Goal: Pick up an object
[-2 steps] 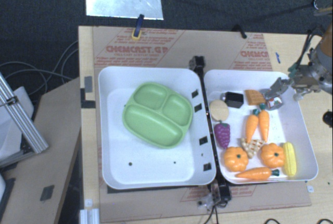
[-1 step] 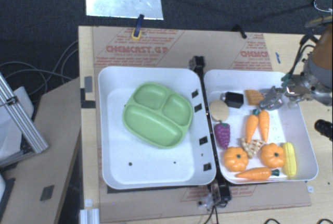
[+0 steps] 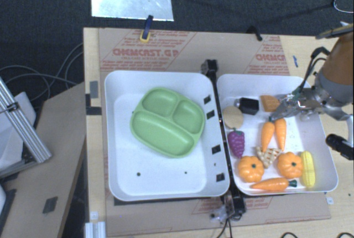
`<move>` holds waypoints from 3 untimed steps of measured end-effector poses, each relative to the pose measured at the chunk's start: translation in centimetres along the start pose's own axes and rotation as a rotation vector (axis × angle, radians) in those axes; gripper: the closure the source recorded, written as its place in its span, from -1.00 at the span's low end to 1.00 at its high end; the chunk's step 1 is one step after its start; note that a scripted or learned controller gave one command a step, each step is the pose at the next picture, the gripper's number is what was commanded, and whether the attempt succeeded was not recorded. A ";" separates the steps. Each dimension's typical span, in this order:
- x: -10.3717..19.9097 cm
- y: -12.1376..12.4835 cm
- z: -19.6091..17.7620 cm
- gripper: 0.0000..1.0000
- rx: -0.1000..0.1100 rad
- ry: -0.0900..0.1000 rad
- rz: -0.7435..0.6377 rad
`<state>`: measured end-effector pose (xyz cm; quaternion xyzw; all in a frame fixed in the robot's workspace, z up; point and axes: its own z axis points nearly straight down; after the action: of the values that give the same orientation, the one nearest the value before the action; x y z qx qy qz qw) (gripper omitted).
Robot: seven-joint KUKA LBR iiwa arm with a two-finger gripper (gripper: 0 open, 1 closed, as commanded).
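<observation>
Where toys crowd the right bin (image 3: 331,160), fingers (image 3: 278,113) just above two carrots (image 3: 274,133).

Green divided plate (image 3: 167,121), left bin (image 3: 119,137).

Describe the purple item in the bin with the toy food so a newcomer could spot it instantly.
Look at the right bin, the one crowded with toy food. Along its left wall, just below a pale round disc, lies the bunch of grapes. It is the only purple piece; its neighbours are orange carrots and pumpkins.
</observation>
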<state>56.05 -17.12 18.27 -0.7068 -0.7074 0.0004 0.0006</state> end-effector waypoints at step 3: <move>-0.8 0.8 8.8 1.00 -0.005 -0.001 0.000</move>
<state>56.79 -17.94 9.49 -0.7067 -0.7075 -0.0009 -0.0016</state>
